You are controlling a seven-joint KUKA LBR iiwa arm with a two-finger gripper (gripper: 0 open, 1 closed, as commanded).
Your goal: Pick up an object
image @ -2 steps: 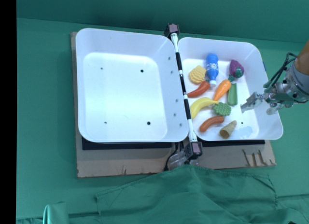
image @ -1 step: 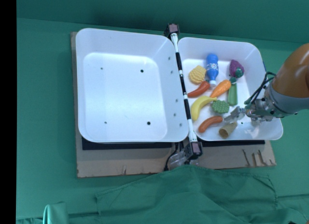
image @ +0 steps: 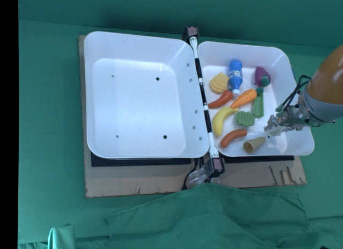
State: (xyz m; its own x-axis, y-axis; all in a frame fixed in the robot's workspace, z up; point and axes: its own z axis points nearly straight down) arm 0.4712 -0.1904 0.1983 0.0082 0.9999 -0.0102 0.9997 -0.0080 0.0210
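The right-hand shallow white plastic bin (image: 284, 60) holds a cluster of small toy foods. Nearest the end effector is a tan cone-shaped toy (image: 254, 145), lying on its side near the bin's front edge. Just left of it lies a reddish-orange toy sausage (image: 233, 137). Behind the sausage are a curved yellow toy banana (image: 221, 119) and a bumpy round green toy vegetable (image: 245, 118), close together. Farther back, an orange toy carrot (image: 244, 98) lies at a slant, with a dark green toy cucumber (image: 258, 104) just to its right and a red-orange toy chilli pepper (image: 220, 100) to its left. At the back of the cluster are a yellow ridged toy corn piece (image: 218, 82), a blue toy bottle with a white cap (image: 235, 74) and a purple toy aubergine (image: 261, 75).

The metal end effector (image: 272, 128) hangs over the right part of this bin, just beside the cone toy and to its upper right. Nothing shows between its tips; whether they are apart or together cannot be told at this size. Behind it the grey arm with its orange band (image: 328, 81) reaches in from the right.

The left-hand white bin (image: 94, 65) sits beside the first, the two joined by a thin white and black divider rod (image: 202, 97). Both bins rest on a brown cardboard sheet (image: 139, 181) on the green cloth-covered surface (image: 48, 135). A fold of green cloth (image: 214, 215) lies crumpled in front.
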